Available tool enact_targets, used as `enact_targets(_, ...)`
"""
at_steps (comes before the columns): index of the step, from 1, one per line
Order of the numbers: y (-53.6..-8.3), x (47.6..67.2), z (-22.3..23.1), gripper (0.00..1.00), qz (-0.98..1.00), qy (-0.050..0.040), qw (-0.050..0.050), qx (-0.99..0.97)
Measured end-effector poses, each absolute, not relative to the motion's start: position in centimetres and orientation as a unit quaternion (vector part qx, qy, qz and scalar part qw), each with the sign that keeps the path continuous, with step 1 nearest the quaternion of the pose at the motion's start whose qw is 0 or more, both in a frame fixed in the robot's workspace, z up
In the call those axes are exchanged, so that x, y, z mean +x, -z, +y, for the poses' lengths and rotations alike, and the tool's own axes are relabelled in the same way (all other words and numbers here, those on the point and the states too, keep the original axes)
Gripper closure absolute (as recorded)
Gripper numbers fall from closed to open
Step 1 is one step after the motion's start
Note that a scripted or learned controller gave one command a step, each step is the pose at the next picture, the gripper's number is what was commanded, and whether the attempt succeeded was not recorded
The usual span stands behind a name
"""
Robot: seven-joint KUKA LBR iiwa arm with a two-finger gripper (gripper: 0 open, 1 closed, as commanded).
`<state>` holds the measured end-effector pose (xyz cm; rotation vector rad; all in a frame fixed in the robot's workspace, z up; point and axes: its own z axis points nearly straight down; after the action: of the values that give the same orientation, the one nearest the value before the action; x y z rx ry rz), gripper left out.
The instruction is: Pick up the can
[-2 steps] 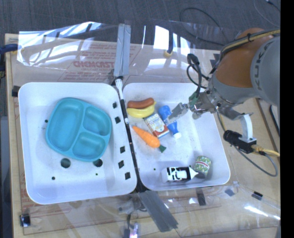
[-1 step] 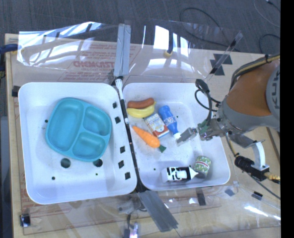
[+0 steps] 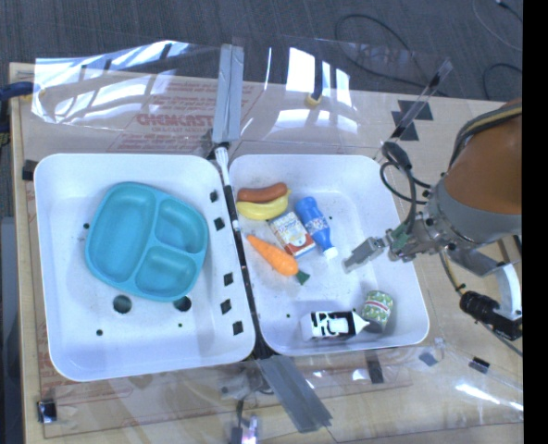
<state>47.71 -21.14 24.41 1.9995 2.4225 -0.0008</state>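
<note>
Currently the jaws [image 3: 359, 255] are seen empty above the right bin [image 3: 348, 169]; their spread cannot be told. The can [image 3: 378, 307] should be approached squarely, clear of the carton [image 3: 337, 324].

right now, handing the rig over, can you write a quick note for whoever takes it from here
Gripper: over the right bin, holding nothing; whether the fingers are open can't be made out.
Can: lying in the right bin's near right corner, beside the black-and-white carton, apart from the gripper.
Done: nothing yet; the can is not grasped.
Left: move over the can, close on it, lift.
</note>
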Motion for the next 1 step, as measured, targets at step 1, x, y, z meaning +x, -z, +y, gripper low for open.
enact_targets(1, -21.7, 47.69, -21.01, 0.0, 0.768, 0.0012, -0.001, 0.64)
